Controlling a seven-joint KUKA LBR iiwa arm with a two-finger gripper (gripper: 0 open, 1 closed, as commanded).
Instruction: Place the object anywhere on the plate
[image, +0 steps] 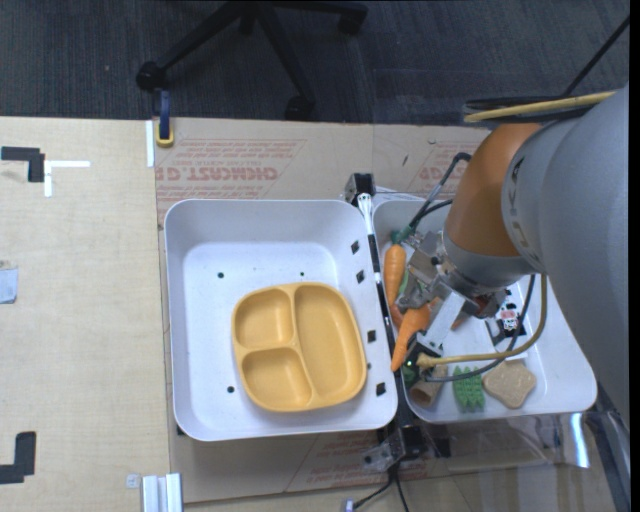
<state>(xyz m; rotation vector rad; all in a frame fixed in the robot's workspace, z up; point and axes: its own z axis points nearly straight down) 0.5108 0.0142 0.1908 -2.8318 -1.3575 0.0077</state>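
A yellow plate (298, 345) with three compartments lies in the left white bin (200, 300). My gripper (428, 325) is low over the left side of the right bin (560, 380), beside the divider between the bins. One orange carrot (395, 266) lies just left of the gripper along the bin wall. A second carrot (407, 337) lies slanted right at the gripper's tip, partly covered by it. Whether the gripper touches that carrot is hidden by the wrist.
In the right bin's near part lie a green ridged toy (467, 388), a tan bread-shaped piece (510, 384) and a small brown cylinder (422, 390). The arm's orange band (485, 200) and grey body cover the bin's far and right side. Cables hang around the wrist.
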